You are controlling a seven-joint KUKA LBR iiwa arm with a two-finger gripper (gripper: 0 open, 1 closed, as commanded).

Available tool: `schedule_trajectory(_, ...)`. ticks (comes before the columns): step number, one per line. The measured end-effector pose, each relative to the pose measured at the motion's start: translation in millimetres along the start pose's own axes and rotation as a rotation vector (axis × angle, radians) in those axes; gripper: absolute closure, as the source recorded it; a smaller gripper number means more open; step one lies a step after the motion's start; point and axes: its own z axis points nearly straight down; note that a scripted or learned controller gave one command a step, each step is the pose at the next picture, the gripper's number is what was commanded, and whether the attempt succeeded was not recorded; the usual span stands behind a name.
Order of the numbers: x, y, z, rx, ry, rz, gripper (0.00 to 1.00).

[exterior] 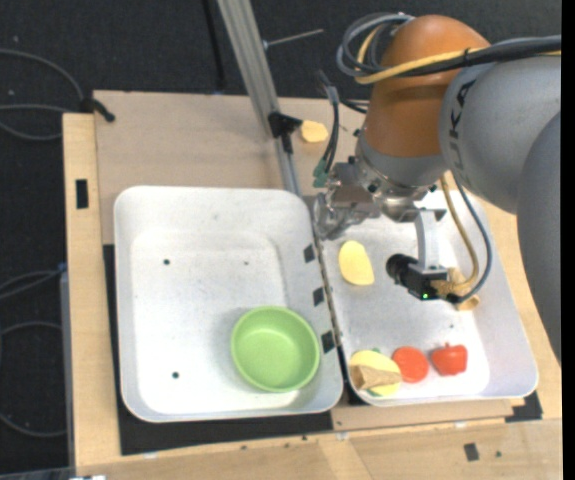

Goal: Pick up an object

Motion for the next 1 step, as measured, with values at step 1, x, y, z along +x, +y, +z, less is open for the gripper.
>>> schedule_trajectory(1, 52.5, -7.8, 15.9, 0.000, 0.000, 0.000, 1.00)
